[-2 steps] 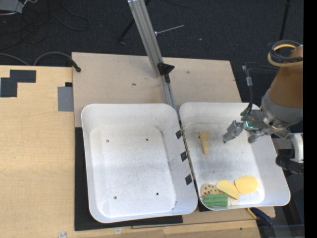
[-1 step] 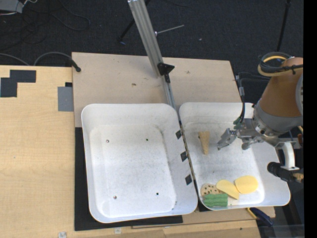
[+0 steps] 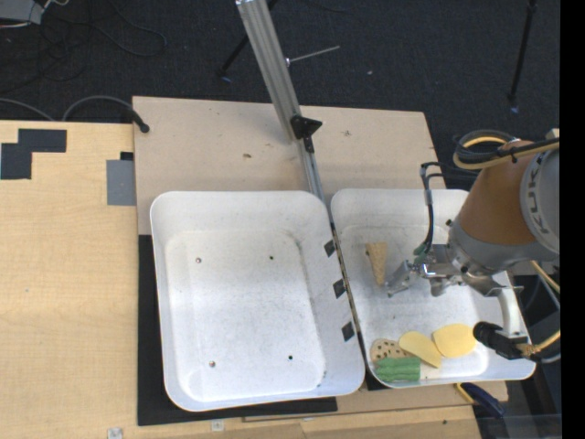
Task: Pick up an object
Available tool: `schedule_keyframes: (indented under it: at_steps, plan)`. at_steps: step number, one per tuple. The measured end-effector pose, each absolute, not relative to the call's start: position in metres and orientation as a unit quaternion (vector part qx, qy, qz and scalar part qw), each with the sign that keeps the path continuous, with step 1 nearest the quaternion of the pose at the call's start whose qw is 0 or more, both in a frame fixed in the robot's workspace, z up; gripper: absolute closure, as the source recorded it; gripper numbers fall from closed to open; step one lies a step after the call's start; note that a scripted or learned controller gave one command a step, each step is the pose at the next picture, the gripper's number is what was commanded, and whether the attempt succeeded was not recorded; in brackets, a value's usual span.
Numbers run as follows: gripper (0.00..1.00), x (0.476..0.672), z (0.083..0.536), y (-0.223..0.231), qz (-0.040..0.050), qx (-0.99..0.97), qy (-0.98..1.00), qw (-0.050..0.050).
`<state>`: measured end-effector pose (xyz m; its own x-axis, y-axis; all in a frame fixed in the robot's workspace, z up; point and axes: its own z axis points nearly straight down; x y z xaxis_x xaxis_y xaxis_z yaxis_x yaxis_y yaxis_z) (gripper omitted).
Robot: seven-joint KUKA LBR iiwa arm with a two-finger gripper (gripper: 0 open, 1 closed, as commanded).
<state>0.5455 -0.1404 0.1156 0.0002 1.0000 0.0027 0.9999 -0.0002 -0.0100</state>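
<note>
In the right bin [image 3: 393, 210], a tan cone [image 3: 377, 261] lies near the left wall. My gripper [image 3: 400, 280] hangs just to the right of the cone, low over the bin floor, with the grey and orange arm [image 3: 498, 213] behind it. Nothing shows held in it. At the bin's front lie two yellow pieces [image 3: 454, 340] [image 3: 420, 347], a green piece [image 3: 397, 369] and a brown dotted disc [image 3: 385, 347].
The left bin [image 3: 239, 300] stands beside the right one, joined by black clips [image 3: 339, 287] along the shared wall. A slanted aluminium post [image 3: 274, 71] rises behind the bins. Cables [image 3: 480, 142] hang by the arm at the right.
</note>
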Motion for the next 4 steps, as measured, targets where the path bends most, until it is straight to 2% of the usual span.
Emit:
schedule_keyframes:
  at_steps: [1,2,3,4]
  plan:
    - [0.0,0.546,0.092,-0.14,0.0003,-0.708,-0.707,0.0]
    - [1.0,0.546,0.103,-0.141,-0.0002,-0.71,-0.704,0.001]
    - [1.0,0.554,0.16,-0.146,-0.0005,-0.707,-0.707,-0.001]
    - [1.0,0.547,0.218,-0.145,-0.0008,-0.707,-0.707,-0.001]
